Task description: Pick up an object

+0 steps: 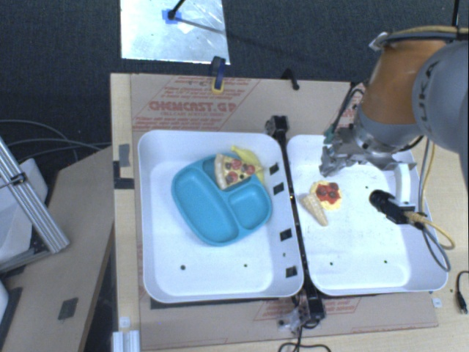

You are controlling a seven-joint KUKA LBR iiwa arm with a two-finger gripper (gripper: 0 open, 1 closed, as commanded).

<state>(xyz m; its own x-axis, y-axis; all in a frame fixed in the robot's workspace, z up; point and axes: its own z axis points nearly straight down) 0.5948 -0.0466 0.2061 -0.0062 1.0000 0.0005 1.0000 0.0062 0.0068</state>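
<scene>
In the right bin (366,262) lies a yellow pizza slice with red toppings (326,194), and a pale cone-shaped piece (316,210) rests against its lower left. My gripper (327,164) hangs just above the slice, slightly up and to its left, with nothing seen between its fingers. In the left bin (212,273) a blue divided plate (220,204) holds a second pizza slice (234,171), and a yellow banana-like piece (248,156) pokes out behind it.
A black divider with clips (287,204) runs between the two bins. The arm's grey and orange body (399,86) covers the right bin's upper right corner. A shiny metal sheet (176,20) lies beyond the bench.
</scene>
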